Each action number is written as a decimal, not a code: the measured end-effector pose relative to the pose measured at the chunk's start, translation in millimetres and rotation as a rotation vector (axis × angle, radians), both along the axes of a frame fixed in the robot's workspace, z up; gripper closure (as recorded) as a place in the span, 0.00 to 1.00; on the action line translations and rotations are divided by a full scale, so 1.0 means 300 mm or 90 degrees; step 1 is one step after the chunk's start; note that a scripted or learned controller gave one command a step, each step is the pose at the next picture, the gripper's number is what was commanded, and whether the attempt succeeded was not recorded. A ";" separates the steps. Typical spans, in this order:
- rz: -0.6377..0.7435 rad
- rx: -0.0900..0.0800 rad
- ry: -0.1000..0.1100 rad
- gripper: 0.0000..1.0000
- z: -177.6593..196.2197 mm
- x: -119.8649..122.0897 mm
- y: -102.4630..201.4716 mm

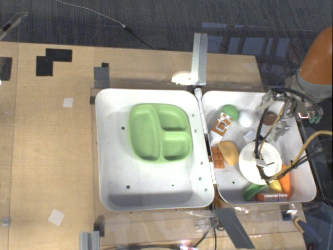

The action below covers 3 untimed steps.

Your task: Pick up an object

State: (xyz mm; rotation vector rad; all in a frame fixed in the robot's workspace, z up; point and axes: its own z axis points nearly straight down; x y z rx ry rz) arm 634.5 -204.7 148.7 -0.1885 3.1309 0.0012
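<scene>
My gripper (277,123) hangs over the back right part of the right bin (311,191), below the arm's orange band (318,61). Right under and beside it lie a brown round object (269,118) and a white ball (244,120). Further in the same bin are a white round dish (258,163), a tan bread-like piece (228,152), an orange waffle-like piece (218,158), a small orange and white box (222,125), a green round item (229,111), a green piece (253,191), an orange carrot (284,183) and a red marker (271,197). Black cables cross the dish.
The left bin (114,191) holds a green divided plate (159,132). A metal post (199,56) stands at the back between the bins. The wooden bench (47,155) stretches to the left.
</scene>
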 end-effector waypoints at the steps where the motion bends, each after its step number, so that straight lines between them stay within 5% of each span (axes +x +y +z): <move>1: -0.006 -0.006 -0.021 0.00 -0.086 -0.096 -0.002; 2: -0.011 -0.009 -0.025 0.00 -0.122 0.072 0.198; 3: -0.009 -0.005 -0.021 0.00 -0.125 0.038 0.196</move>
